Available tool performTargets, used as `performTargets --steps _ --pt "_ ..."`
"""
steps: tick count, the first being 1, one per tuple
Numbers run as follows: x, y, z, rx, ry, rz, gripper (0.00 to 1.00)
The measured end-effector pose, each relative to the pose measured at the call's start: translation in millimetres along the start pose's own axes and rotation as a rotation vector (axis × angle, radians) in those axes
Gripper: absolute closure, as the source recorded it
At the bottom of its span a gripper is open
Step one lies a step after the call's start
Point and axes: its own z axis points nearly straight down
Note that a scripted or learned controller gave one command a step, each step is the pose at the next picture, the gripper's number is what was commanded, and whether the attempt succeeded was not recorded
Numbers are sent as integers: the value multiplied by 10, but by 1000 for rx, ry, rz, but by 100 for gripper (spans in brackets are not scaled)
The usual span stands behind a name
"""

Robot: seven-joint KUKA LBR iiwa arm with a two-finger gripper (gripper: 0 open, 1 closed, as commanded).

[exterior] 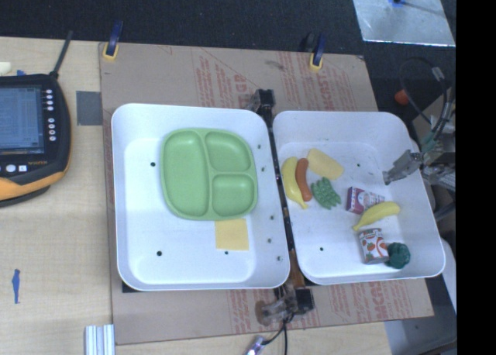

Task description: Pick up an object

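The right bin (pixel 341 268) holds several toy foods. A yellow banana (pixel 291 183), a red sausage (pixel 303 179) and a yellow wedge (pixel 325 163) lie at its left. A leafy green piece (pixel 326 193) sits just below them. Toward the right are a small purple-and-white carton (pixel 362 200), a second banana (pixel 377 214), a red-and-white carton (pixel 373 245) and a green broccoli (pixel 398 255). My gripper (pixel 397 170) hovers at the bin's right rim, up and to the right of the purple carton, with nothing seen in it.
The left bin (pixel 139 260) holds a green divided plate (pixel 208 173) and a flat yellow cheese slice (pixel 232 234). A teach pendant (pixel 27 136) lies on the bench at far left. Clamps (pixel 316 51) pin the cardboard at the back.
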Motion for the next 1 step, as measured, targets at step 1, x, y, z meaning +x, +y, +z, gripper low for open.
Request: performTargets --steps 1 --pt "138 377 840 2 -1 -2 0"
